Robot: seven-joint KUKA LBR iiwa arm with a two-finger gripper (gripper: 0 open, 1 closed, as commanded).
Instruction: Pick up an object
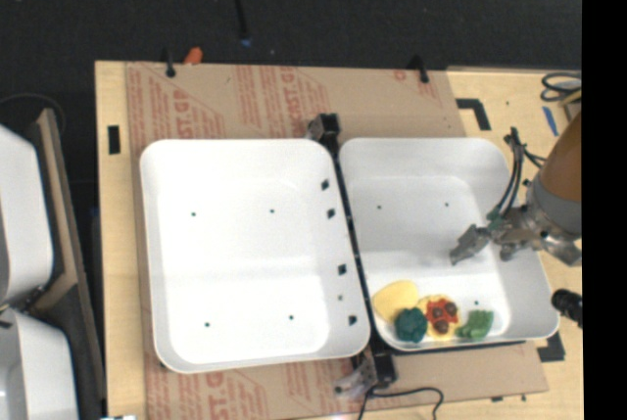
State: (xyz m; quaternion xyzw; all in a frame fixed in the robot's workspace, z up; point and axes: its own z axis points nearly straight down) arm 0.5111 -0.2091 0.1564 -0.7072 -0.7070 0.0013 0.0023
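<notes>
Several small objects lie along the front edge of the right bin (421, 175): a yellow lump (394, 296), a teal one (411, 324), a red piece with dark spots (443, 312) and a green piece (476, 324). They touch or nearly touch each other. My gripper (487, 243) hangs over the right side of that bin, behind and slightly right of the cluster and apart from it. Nothing is seen in its grasp.
The left bin (245, 252) sits flush against the right one, with black clips (338, 212) along the shared wall. Both rest on a cardboard sheet (235, 105) on the bench. The arm's orange band (563, 163) is at the right edge, with cables beside it.
</notes>
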